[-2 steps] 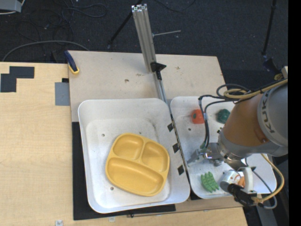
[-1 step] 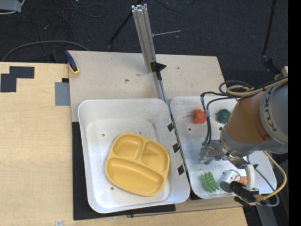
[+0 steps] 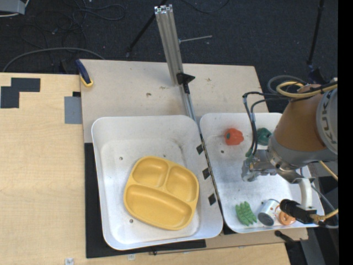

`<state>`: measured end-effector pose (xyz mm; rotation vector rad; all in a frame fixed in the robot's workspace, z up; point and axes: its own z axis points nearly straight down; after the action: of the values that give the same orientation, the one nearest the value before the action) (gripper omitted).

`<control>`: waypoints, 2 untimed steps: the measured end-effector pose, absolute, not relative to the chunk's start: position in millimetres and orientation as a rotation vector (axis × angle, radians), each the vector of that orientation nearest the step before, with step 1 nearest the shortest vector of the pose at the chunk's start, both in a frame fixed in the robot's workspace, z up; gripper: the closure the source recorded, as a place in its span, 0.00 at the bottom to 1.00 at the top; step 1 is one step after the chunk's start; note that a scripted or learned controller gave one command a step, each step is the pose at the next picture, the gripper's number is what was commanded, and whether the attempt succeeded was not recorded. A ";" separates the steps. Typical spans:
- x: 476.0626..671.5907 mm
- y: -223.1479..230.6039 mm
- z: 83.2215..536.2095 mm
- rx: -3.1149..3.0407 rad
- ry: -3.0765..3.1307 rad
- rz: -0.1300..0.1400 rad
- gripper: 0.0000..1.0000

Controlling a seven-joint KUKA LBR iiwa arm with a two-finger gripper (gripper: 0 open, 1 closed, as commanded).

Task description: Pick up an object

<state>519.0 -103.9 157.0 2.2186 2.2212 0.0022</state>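
Claw hovers near a small, apparently tomato-like red object.

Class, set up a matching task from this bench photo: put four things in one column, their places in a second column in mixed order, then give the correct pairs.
Things:
1. yellow divided plate
2. red object
3. green toy
4. gripper

Places:
A. near front edge of right bin
B. in left bin
C. above middle of right bin
D. toward back of right bin

Pairs: 1-B, 2-D, 3-A, 4-C
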 end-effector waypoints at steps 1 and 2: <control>524.7 -113.0 205.1 2.220 2.220 0.002 1.00; 525.1 -113.9 223.4 2.220 2.223 0.000 1.00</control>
<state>525.1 -113.9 223.4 2.2203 2.2226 0.0001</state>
